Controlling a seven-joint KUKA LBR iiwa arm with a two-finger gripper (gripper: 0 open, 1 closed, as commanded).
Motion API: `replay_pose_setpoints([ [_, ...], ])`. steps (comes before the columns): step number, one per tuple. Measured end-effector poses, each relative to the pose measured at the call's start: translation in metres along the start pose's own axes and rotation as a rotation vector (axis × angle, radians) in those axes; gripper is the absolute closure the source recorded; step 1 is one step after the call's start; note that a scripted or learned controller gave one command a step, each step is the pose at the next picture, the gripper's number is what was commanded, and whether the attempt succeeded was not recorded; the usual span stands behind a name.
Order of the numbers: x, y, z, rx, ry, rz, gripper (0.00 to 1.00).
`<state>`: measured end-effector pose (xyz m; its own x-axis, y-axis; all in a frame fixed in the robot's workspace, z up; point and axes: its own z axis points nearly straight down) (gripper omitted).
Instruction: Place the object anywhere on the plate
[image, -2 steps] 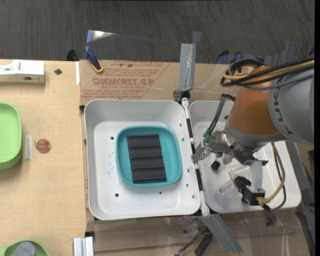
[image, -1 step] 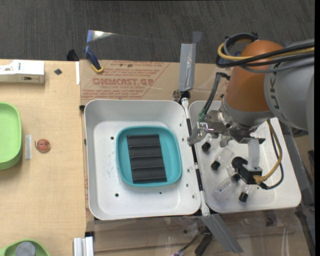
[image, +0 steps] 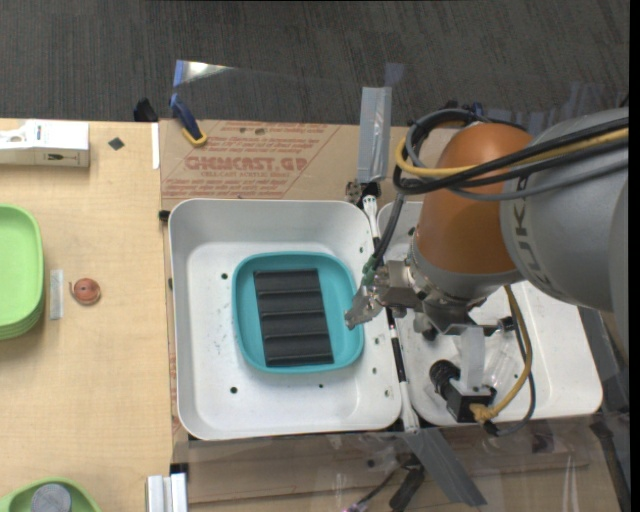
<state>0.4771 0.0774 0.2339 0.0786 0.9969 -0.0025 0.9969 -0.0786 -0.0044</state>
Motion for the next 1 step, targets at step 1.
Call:
replay_pose_setpoints([
  [1,-0.0463,0.0214,-0.0083,-0.001,0.000,0.012,0.00],
])
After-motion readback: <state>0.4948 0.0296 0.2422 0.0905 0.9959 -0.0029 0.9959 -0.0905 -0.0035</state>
